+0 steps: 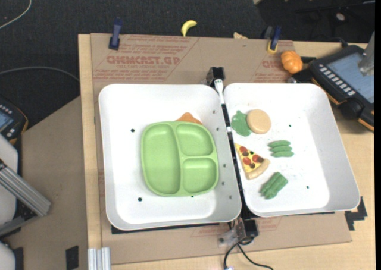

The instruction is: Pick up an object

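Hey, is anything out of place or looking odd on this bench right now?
Two toy foods lie outside the bins: a yellow banana at the board's far edge and an orange piece by the right bin's far corner. In the left bin, something orange pokes out from behind the green divided plate, mostly hidden.

Left bin (119, 144): I see a green divided plate (178, 159), an orange piece (189, 118) peeking out behind it.
Right bin (315, 144): a leafy green (240, 123) touching a tan cookie (259, 121), a pizza slice (251, 160), two bean pods (281, 148) (273, 185).
Desk (149, 60): cardboard-covered.
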You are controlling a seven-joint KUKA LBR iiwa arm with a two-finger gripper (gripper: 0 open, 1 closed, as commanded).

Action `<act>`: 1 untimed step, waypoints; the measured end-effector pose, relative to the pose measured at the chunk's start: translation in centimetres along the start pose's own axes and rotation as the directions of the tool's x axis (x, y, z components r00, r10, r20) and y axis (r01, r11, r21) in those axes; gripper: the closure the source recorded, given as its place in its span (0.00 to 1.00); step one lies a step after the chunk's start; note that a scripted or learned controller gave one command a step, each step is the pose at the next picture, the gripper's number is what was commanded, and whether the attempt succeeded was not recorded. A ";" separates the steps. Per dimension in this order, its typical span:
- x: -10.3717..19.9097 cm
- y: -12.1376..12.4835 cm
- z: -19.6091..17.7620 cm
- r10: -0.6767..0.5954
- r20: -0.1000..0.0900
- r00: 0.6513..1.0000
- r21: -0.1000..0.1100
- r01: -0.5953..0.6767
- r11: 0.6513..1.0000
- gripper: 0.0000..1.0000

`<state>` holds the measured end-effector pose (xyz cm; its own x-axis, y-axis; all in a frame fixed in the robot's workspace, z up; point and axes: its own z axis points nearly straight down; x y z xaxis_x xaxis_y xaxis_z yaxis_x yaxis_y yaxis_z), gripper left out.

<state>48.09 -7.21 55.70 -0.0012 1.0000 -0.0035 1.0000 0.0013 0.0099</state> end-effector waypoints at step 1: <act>4.3 -0.4 13.9 -0.003 -0.005 1.000 0.026 0.003 1.000 1.00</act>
<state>47.83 -3.01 41.74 -0.0041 1.0000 0.0014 0.9999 0.0041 -0.0158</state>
